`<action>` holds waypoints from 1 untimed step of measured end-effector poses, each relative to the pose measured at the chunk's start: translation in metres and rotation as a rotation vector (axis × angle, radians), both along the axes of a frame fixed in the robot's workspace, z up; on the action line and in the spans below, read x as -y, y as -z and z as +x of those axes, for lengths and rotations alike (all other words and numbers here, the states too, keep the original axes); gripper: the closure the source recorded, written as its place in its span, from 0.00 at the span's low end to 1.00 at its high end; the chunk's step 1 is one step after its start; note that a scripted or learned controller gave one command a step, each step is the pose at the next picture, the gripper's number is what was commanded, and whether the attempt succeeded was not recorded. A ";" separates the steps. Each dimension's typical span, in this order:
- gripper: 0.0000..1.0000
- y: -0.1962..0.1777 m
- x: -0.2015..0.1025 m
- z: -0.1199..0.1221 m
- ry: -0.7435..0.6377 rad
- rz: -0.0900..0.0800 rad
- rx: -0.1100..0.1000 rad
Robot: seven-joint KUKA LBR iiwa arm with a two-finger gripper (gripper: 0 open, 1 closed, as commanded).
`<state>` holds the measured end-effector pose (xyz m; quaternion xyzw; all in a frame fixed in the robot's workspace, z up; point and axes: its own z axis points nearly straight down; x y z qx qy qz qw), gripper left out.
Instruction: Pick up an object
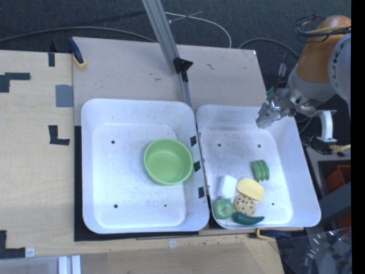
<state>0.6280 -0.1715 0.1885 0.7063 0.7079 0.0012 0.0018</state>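
Observation:
The right bin (228,124) holds a cluster of small toy foods near its front edge: a ridged green piece (260,170), a yellow piece (251,188), a white block (228,185), a speckled tan cookie (243,203), a green apple (223,209) and a dark green pepper (248,218). My gripper (266,117) hangs over the far right corner of that bin, well away from the cluster, with nothing visible between its fingers. The fingers look close together, but I cannot make out their gap.
A light green bowl (167,161) sits in the left bin (102,119). A slanted metal pole (165,33) rises from a clamp at the far edge between the bins. Cables lie on the dark floor behind. A wooden table lies to the left.

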 end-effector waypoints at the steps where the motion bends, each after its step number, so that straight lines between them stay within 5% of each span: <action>1: 1.00 -0.041 0.000 0.001 0.000 0.000 0.000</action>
